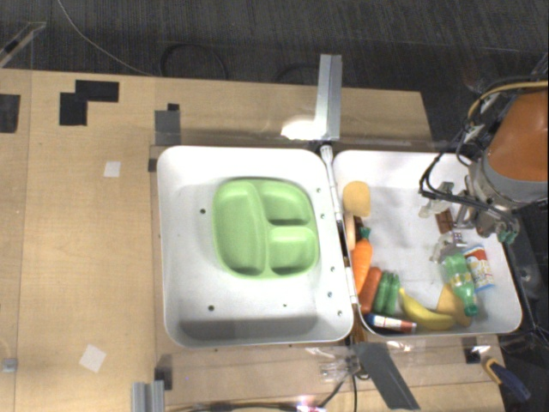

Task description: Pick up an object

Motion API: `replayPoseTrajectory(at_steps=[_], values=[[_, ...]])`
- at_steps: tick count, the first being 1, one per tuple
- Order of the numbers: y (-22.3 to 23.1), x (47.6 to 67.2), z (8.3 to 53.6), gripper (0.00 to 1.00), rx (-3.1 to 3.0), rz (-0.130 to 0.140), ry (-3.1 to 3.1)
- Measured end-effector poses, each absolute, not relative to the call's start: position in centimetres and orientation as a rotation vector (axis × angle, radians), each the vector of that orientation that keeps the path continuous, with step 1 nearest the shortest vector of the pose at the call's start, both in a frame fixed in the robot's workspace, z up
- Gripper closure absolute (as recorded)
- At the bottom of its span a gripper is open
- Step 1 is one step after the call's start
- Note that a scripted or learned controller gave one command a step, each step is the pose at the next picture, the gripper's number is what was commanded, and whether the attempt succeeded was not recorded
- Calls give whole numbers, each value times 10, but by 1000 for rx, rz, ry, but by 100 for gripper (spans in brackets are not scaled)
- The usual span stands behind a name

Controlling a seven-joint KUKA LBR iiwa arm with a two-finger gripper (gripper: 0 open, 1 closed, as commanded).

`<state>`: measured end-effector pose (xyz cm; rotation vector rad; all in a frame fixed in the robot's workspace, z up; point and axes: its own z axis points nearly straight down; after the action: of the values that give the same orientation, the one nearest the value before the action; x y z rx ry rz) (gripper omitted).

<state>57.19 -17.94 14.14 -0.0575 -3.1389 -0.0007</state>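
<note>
The right bin (403, 187) holds several objects. Along its left wall lie a yellow rounded fruit (356, 197), an orange carrot (362, 261) and a pair of green vegetables (388, 292). A banana (427, 315) and a red-tipped marker (390, 322) rest at the front edge. A green bottle (461, 281) with a white and red label lies at the right side. My gripper (452, 244) hangs over the right bin, directly above the bottle's top end. The grey wrist and orange band (521, 136) rise behind it.
The left bin (180, 230) carries a light green divided plate (263, 227) in its middle. A metal post (329, 101) stands behind the seam between the bins. Cables loop around the wrist at the right.
</note>
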Motion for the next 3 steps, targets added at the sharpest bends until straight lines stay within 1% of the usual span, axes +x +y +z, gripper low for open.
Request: replayPoseTrajectory(at_steps=[1, 2, 3], values=[[-201, 535, 90, 0, -183, 4, -3152], [-192, 493, 90, 0, -275, 5, -3148], [-207, 490, 150, 0, 57, 6, -3153]])
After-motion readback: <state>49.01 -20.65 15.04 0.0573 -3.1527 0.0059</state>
